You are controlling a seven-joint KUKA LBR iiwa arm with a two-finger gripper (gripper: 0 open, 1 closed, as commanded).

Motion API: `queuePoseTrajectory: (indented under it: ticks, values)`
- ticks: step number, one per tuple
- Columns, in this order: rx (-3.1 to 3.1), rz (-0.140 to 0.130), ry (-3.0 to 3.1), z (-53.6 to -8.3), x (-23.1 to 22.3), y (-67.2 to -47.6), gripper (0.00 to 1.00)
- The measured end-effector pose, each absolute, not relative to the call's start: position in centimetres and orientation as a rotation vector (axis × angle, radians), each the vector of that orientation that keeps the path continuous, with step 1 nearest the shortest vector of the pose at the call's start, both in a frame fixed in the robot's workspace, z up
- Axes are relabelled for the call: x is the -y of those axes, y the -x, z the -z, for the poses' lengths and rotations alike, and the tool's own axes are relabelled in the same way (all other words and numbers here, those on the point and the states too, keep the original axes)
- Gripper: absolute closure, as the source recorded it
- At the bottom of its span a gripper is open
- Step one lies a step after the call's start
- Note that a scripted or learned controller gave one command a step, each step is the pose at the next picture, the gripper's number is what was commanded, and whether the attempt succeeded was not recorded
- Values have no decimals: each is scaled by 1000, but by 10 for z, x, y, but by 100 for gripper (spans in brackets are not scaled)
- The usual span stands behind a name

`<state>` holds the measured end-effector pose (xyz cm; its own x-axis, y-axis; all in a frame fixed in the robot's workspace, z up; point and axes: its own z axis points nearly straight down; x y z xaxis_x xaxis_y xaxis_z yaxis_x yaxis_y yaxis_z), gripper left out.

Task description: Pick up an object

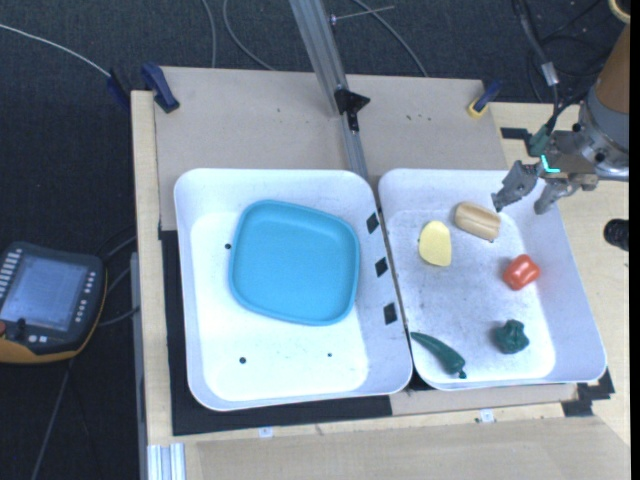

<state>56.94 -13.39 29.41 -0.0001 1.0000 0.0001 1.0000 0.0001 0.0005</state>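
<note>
Robot gripper (531, 194) with fingers spread apart and holding nothing, poised over the right bin's (570, 258) upper right corner, tan bread roll (476, 221) just beside it, yellow piece (435, 243), red piece (520, 272), blue plate (295, 262) in left bin (200, 268)

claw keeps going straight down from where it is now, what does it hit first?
Probably the bare floor of the right bin near its far right corner. The claw hangs open just right of the bread roll, apparently clear of it, though depth is hard to judge from this slant.
</note>
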Motion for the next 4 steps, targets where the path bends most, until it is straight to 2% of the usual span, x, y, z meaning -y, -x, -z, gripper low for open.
queuePoseTrajectory:
  ticks: [1,4]
  values:
    - [-2221,-1,-2221,-294,134,-569,0]
    - [-2225,5,-2224,-110,138,-566,0]
